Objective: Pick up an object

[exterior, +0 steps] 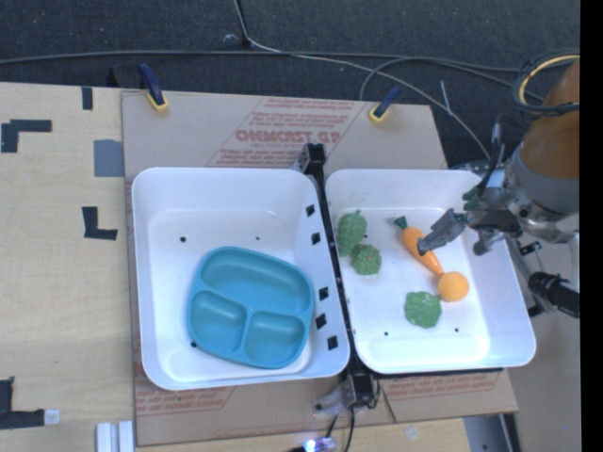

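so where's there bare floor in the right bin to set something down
Free: the front strip of the right bin, below the broccoli, and the back edge. Crowded: the middle, with two broccoli pieces, the carrot, the orange ball and the gripper.

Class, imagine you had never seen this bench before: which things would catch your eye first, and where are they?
Probably the big blue divided plate lying in the left bin. Next, the bright food in the right bin: a carrot and an orange ball among three green broccoli pieces. Then the grey arm reaching in from the right, its claw down at the carrot.
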Controlling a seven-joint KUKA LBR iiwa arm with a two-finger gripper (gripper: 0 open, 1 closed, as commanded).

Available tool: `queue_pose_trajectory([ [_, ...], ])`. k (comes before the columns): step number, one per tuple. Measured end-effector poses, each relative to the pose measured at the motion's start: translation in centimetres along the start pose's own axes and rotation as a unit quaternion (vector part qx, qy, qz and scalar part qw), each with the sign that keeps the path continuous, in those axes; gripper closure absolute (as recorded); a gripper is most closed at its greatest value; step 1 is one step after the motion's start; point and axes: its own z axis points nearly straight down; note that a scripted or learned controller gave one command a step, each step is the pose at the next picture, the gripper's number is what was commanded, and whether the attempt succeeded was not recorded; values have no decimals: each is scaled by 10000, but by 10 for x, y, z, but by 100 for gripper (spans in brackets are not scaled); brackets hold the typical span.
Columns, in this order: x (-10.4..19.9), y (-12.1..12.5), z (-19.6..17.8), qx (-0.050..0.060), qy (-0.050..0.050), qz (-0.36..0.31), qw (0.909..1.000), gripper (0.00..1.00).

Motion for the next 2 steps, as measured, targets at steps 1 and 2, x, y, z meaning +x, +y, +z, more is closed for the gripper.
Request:
queue_pose_trajectory([
  [1,0,2,-6,-55,-8,-17,10000,0],
  [2,-1,1,58,-31,-4,-9,10000,0],
])
